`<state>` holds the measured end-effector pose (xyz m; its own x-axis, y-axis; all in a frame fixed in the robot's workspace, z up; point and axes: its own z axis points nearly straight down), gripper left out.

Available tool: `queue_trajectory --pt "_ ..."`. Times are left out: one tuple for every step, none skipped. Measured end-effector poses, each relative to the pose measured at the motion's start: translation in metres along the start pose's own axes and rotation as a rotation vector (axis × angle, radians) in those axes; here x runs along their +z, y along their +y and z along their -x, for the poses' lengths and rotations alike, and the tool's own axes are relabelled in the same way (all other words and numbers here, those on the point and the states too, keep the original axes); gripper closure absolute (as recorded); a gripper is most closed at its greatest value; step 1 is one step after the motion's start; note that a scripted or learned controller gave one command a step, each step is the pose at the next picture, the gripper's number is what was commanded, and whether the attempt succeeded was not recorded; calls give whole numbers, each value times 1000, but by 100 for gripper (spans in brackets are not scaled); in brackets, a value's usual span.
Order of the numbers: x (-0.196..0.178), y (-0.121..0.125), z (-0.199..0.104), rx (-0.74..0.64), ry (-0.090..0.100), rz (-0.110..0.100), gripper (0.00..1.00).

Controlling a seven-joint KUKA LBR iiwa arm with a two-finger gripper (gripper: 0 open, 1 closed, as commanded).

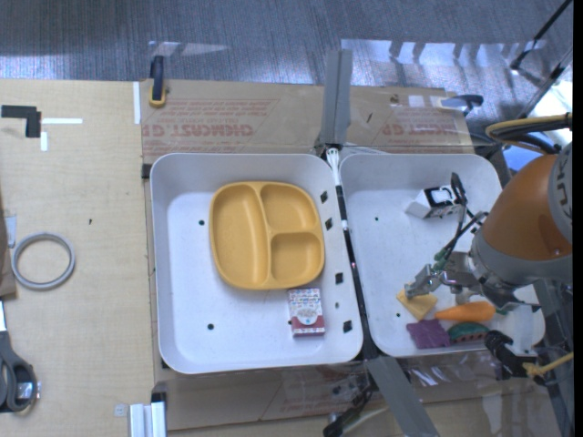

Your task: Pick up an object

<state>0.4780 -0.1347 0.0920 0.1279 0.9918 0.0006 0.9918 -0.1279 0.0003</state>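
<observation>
The arm is reached low over the right bin, gripper set against a yellow wedge; its grip cannot be judged.

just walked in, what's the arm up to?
The arm reaches in from the right with its gripper low in the right bin, over a clutter of small items: a yellow wedge, an orange carrot-like piece and a purple piece. Nothing is visibly held between its fingers. The left bin holds a yellow divided plate and a small box.
</observation>
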Motion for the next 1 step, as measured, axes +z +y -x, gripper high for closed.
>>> queue_trajectory --pt "-9 1 0 2 0 0 100"
